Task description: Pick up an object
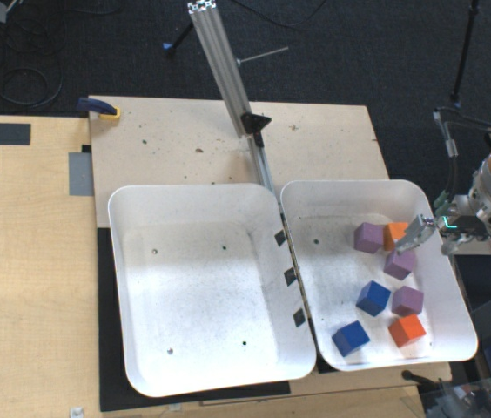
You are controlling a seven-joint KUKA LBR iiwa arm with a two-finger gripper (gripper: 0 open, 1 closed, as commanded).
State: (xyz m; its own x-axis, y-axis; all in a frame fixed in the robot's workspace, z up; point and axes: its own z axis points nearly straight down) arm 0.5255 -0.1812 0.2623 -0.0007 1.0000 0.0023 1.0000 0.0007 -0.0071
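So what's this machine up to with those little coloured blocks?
A robot arm reaches in from the right, its gripper low over the right bin, beside a purple block and an orange block. More purple, blue and orange blocks lie nearby. Whether it holds anything cannot be told. The left bin sits alongside.

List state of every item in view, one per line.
gripper: low over the right bin, beside the upper blocks; grasp unclear
right bin: holds seven blocks
purple blocks: three, loose in the bin
orange blocks: two, one by the gripper, one near the front
blue blocks: two, resting near the front
left bin: sits beside the right bin
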